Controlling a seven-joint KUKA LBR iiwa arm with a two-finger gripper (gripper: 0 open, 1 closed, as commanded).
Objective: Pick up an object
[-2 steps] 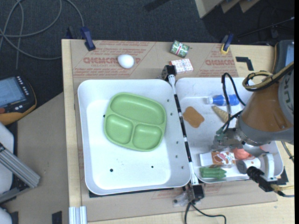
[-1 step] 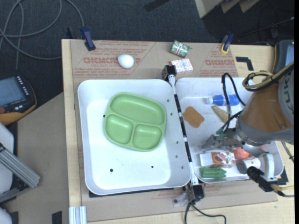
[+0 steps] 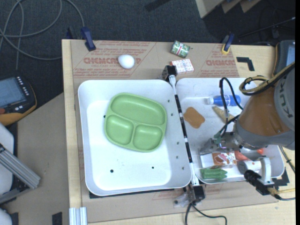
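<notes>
reaching into the right bin (image 3: 276, 165) at lower right of frame, gripper (image 3: 220, 144) hangs low over the white card (image 3: 224, 159) & green item (image 3: 213, 173), grip state unclear, so it may prob snag clutter or close on nothing.

A green three-compartment plastic plate (image 3: 136, 122) lay in the left white bin (image 3: 93, 172). In the right white bin (image 3: 197, 86) sat a brown flat piece (image 3: 194, 117), possibly leather, behind a green leafy item (image 3: 213, 174).
</notes>
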